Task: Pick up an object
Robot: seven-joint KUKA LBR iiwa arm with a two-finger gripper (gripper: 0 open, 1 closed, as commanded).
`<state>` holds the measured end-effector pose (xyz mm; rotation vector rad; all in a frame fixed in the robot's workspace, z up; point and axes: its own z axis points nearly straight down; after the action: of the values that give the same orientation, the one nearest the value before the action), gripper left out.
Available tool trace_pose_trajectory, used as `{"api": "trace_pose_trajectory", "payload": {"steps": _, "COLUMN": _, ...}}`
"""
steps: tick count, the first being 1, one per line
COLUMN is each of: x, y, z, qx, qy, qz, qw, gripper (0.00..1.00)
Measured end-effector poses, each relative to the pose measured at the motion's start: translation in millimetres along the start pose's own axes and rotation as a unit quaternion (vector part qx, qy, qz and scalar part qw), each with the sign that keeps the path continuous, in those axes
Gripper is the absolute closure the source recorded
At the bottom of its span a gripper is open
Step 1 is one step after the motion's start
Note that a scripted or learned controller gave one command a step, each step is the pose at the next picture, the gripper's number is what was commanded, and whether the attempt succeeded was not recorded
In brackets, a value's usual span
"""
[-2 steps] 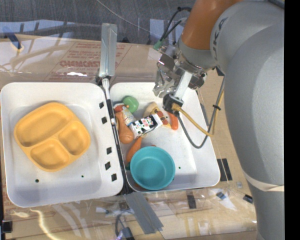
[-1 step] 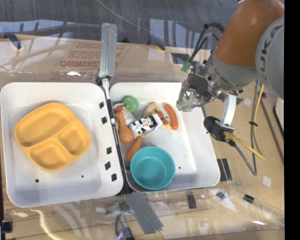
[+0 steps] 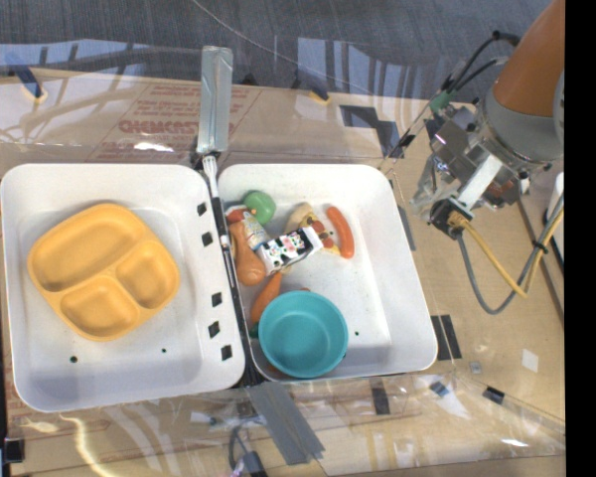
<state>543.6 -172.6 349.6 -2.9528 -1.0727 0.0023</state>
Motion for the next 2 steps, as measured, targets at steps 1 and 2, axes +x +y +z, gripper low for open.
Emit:
{"api": "trace_pose_trajectory", "payload": {"steps": 1, "x": -67, "y": -13, "z": 78, "qx": 0.003, "qy": -0.002, "qz": -0.015, "qw": 0.9999, "gripper": 1.00}}
{"api": "trace_pose_trajectory", "payload": {"steps": 2, "x": 18, "y": -78, "z": 155, "qx": 0.004, "qy": -0.002, "qz": -0.044, "qw": 0.9990, "gripper": 1.00}}
